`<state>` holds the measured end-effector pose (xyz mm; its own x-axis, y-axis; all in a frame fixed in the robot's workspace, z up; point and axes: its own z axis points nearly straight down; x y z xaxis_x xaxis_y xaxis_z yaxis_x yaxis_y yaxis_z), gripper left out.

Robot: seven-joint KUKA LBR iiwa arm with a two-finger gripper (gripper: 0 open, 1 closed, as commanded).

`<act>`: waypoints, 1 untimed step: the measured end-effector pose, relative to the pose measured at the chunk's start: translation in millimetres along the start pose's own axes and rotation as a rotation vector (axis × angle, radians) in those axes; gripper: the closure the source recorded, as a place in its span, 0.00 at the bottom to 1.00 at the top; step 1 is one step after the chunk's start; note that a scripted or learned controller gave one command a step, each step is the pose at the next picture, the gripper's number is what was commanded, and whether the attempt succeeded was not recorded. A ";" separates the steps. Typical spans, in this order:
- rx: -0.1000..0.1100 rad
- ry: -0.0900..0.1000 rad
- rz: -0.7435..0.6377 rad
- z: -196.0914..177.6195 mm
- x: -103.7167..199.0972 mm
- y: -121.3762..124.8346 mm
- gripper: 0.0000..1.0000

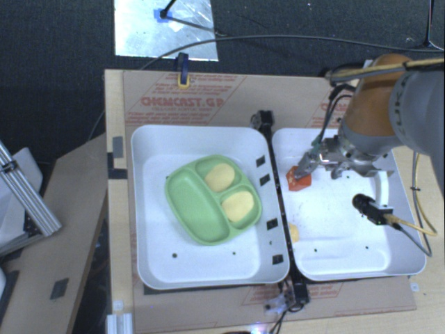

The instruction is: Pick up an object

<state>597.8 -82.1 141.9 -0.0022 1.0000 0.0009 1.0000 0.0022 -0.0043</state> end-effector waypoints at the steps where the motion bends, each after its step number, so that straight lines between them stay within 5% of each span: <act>1: -0.005 -0.004 0.003 51.5 -1.1 0.5 0.00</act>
